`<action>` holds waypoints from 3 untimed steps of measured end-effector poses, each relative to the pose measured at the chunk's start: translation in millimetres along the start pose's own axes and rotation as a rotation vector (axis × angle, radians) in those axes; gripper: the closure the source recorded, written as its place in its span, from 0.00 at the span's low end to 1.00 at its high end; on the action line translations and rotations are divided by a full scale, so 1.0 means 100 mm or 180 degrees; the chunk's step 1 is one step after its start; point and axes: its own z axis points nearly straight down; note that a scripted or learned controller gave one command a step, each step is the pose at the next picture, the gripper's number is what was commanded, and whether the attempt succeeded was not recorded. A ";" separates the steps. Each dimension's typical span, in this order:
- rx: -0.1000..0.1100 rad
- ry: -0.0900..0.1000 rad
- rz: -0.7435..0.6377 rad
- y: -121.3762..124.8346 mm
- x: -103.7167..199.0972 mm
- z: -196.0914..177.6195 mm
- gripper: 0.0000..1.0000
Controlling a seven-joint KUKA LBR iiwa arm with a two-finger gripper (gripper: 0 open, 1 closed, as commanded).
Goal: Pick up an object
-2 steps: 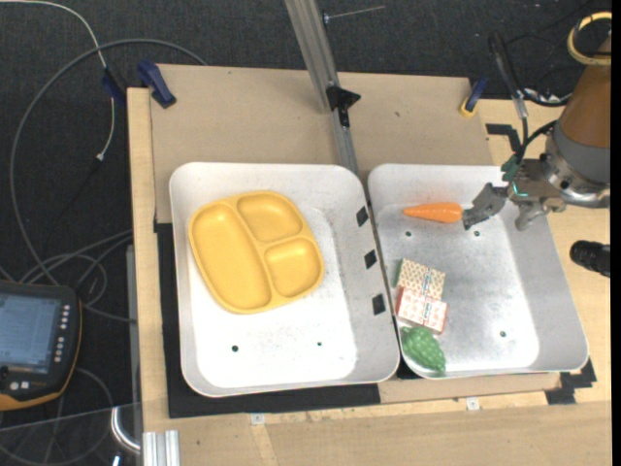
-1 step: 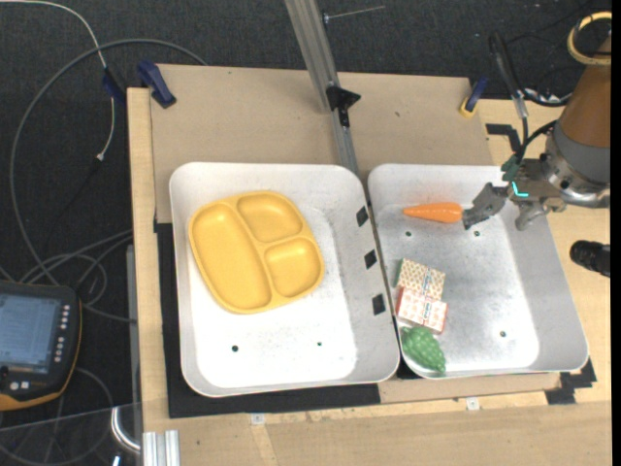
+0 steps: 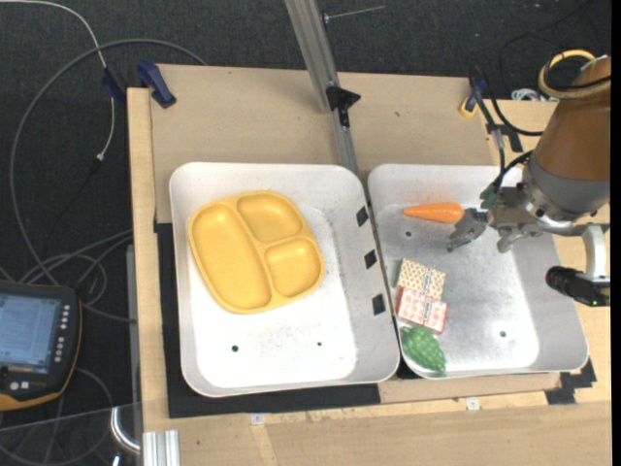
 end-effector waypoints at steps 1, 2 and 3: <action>0.0000 0.0001 0.0000 0.00 0.08 0.45 0.00; -0.0026 -0.0001 0.0005 0.02 0.08 0.91 0.00; -0.0042 -0.0006 -0.0001 0.03 0.08 0.77 1.00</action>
